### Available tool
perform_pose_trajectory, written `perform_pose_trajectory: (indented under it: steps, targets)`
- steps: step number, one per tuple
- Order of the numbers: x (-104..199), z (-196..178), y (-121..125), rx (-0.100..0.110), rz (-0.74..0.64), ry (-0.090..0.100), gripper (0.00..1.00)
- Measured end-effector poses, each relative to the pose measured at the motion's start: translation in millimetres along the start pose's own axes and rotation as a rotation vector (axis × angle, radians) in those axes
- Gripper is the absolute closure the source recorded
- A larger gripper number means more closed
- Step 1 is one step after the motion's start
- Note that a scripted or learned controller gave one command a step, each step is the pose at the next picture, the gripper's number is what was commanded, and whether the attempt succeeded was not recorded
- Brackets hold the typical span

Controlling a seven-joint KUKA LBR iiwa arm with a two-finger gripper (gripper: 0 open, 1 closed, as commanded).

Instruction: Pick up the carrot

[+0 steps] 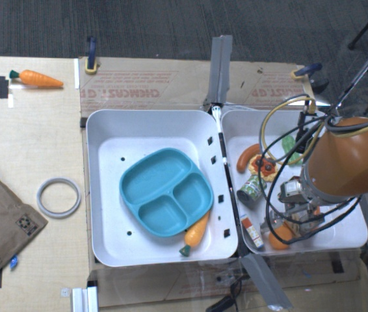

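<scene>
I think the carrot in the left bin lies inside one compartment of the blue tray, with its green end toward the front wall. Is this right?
Not quite. The camera view shows the carrot outside the blue tray, resting against the tray's front right edge on the floor of the left bin. The rest holds: its green end points toward the front wall.

two carrots (196,233) (36,78), two white bins (99,194) (359,236), one blue plate (165,191), one tape ring (58,196).

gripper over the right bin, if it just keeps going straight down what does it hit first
Probably the orange item on the right bin floor, under the gripper. Cables hide the tips and depth is unclear. The carrot lies in the left bin.
</scene>
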State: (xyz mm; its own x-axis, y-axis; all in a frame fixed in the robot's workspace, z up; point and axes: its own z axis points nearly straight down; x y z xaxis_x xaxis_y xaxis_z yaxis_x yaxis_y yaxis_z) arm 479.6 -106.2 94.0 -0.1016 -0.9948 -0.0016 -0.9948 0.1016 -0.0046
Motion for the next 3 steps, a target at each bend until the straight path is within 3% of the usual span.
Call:
perform_pose_trajectory:
  steps: [1, 2, 3]
  targets:
    - [-1.3, -9.7, -2.0, 0.005, 0.005, -0.003, 1.0]
    - [-6.7, -3.2, -2.1, 0.006, -0.253, 0.0, 1.0]
    - [10.5, -2.9, -14.3, 0.005, -0.371, -0.002, 1.0]
